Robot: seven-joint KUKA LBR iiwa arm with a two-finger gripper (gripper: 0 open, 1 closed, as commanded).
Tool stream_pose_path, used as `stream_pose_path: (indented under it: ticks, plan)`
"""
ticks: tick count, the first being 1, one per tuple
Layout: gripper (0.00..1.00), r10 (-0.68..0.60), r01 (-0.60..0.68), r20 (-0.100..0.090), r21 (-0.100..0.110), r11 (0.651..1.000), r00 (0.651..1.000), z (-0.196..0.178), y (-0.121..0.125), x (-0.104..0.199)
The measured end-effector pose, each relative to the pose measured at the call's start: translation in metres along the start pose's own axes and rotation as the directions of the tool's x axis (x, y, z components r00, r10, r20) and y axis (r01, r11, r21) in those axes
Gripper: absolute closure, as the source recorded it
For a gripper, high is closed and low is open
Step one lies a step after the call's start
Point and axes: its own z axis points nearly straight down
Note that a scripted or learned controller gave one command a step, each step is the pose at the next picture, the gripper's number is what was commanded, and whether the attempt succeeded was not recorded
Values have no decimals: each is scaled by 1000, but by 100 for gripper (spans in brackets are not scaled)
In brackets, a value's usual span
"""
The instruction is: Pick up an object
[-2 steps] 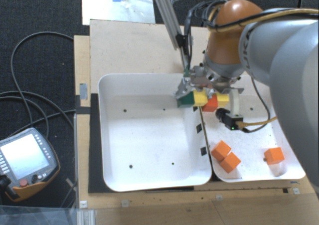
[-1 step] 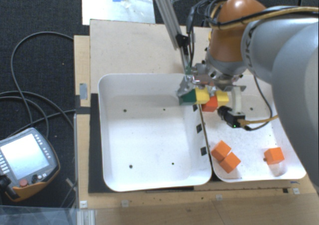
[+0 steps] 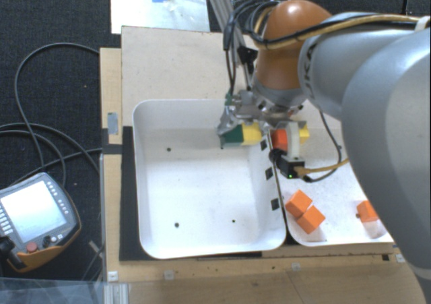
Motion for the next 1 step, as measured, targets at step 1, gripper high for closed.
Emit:
stream_pose_path:
  ticks: [1]
  plan:
    - [100,8,-8,3,2,1000,1000,0,-27,-14]
